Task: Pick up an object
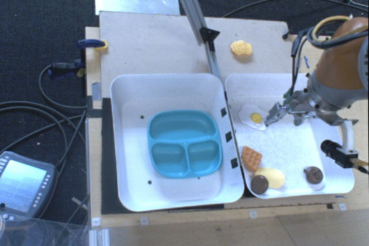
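My gripper (273, 116) hangs low over the back of the right bin (291, 141), just right of a toy fried egg (253, 118) that lies flat by the bin's left wall. The gripper tip is at the egg's right edge, and I cannot tell whether it touches. At the bin's front left lie a small orange waffle (251, 157), a pale yellow oval piece (274, 177) and a dark brown round piece (259, 184). A brown-topped white piece (313, 176) sits at the front right.
The left bin (124, 141) holds a blue divided plate (184, 143). A yellow toy (241, 48) lies on the bench behind the bins. A slanted metal pole (190, 0) crosses above the divider between the bins. The arm's black side part (337, 152) hangs over the right bin's right edge.
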